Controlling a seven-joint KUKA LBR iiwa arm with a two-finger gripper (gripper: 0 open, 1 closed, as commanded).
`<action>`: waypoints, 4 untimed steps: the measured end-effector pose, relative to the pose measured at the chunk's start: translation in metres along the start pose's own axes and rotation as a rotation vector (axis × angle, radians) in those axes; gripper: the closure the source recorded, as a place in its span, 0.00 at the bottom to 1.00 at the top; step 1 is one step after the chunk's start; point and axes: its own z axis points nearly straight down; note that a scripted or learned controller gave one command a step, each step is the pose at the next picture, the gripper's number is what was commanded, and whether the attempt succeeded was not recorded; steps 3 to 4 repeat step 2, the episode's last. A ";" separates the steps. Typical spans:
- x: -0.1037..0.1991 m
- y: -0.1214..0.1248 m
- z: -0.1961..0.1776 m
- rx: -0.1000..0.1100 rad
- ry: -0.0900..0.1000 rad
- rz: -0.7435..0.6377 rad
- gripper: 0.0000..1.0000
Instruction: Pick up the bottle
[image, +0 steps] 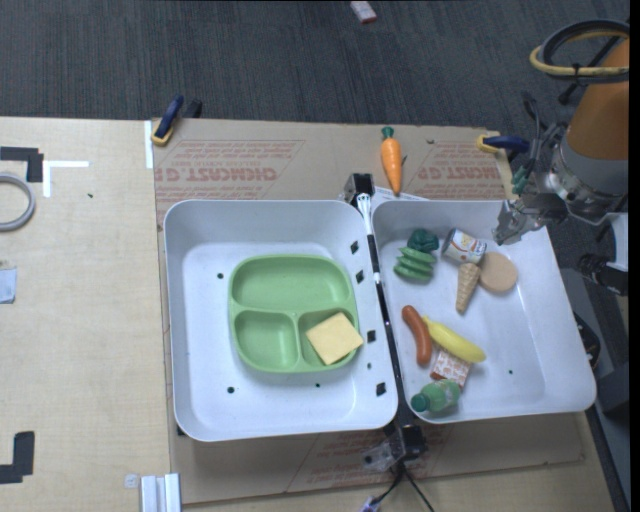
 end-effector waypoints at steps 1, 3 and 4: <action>0.001 -0.074 -0.053 0.001 0.001 -0.133 1.00; 0.064 -0.133 -0.029 0.002 0.001 -0.109 1.00; 0.064 -0.133 -0.029 0.002 0.001 -0.109 1.00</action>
